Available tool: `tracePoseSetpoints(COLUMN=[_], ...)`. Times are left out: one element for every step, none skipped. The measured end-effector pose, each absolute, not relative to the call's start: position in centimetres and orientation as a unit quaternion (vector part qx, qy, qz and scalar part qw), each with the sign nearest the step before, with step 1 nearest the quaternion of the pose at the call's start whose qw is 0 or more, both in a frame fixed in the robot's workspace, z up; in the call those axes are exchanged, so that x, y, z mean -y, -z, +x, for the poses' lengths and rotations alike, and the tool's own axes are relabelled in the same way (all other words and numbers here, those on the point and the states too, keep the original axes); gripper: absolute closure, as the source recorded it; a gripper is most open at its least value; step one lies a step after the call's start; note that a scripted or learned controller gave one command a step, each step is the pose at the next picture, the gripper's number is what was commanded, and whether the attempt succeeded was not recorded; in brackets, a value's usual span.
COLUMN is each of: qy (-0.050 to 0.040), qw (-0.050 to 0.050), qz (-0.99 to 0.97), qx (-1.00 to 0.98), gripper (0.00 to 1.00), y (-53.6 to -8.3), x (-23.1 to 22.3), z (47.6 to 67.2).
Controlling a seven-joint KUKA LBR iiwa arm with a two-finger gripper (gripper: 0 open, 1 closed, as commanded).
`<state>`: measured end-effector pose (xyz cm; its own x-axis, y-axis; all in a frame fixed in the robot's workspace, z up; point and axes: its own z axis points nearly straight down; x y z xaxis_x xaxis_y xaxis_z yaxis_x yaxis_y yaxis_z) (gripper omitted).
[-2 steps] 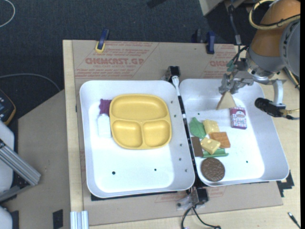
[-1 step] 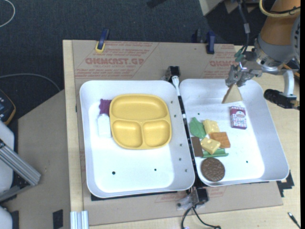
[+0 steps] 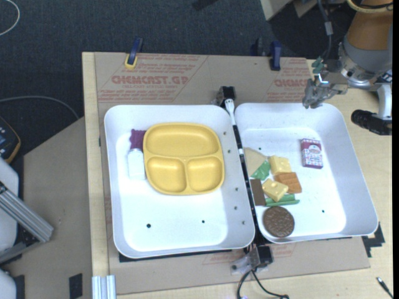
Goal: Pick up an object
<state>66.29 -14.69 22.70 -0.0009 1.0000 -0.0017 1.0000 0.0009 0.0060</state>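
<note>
Item, right bin (image 3: 349,167): our landmark for this entry. Within it we count a red-and-white packet (image 3: 311,153) standing alone in the upper middle, its long axis running near to far; left of the packet, a loose cluster of small foam-like pieces, namely a yellow block (image 3: 280,164), an orange block (image 3: 289,182), a second yellow piece (image 3: 274,189) and green pieces (image 3: 260,169); at the near rim, a round brown disc (image 3: 278,221). Item, left bin (image 3: 118,167), adjoining the right bin on its left: one yellow divided tray (image 3: 184,157), with a white bottle (image 3: 135,164) and a purple piece (image 3: 137,137) at the tray's left side. Item, gripper (image 3: 314,98): poised over the far rim of the right bin, near its far right corner, with nothing seen between its fingers; whether they stand apart or together we cannot tell. We judge no object picked yet. The packet is the nearest candidate, lying almost straight toward the near side from the gripper, well apart from it; the cluster lies further, toward the near left. We judge the isolated packet the cleaner target, the cluster risking a crowded grasp.
</note>
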Motion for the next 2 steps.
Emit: tracePoseSetpoints(qy=[-0.0002,0.0005], qw=[-0.001,-0.002], qz=[0.705,0.705], qx=[-0.709,-0.709], gripper=[1.0,1.0], y=[-23.5,-23.1], x=[9.9,5.0], z=[63.9,61.2])
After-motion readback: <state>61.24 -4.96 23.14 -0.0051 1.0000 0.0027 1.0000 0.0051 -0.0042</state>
